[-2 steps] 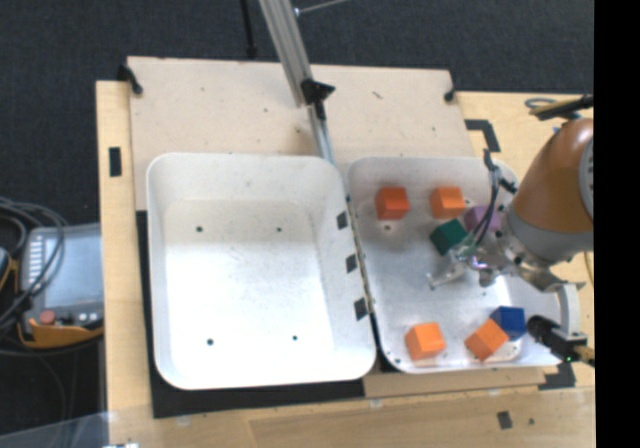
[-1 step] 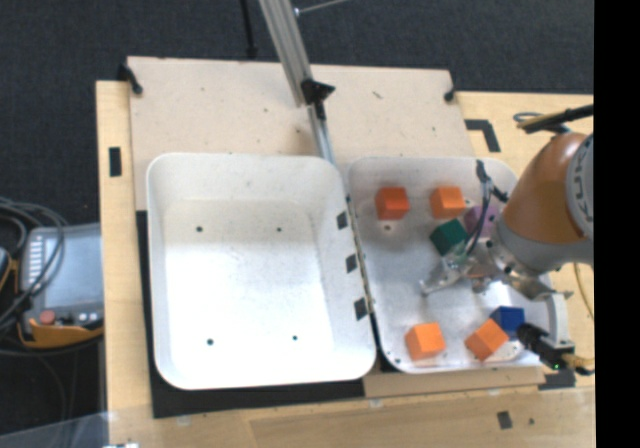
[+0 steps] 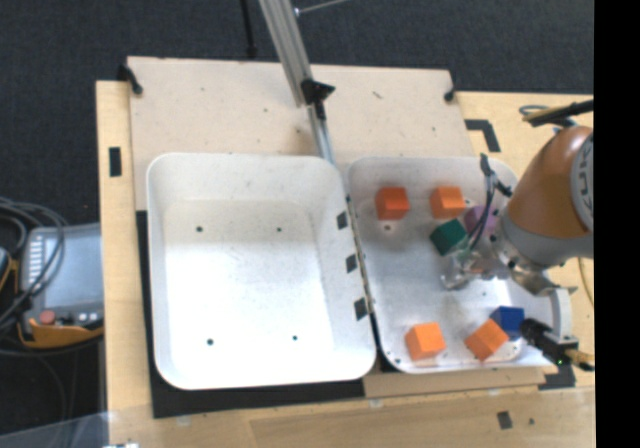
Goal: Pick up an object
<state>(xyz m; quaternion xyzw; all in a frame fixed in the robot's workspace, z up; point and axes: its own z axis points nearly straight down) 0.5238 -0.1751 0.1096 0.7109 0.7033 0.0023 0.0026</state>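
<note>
Trouble looks likely in the right bin [image 3: 400, 361], where the gripper [image 3: 458, 274] hangs low beside the green block [image 3: 449, 235] with nothing visibly held, so closing there may nudge that block aside or catch only air.

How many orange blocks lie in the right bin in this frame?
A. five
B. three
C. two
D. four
D: four orange blocks show in the right bin, two near its far end and two near its near end, alongside a green block and a blue block.
</note>
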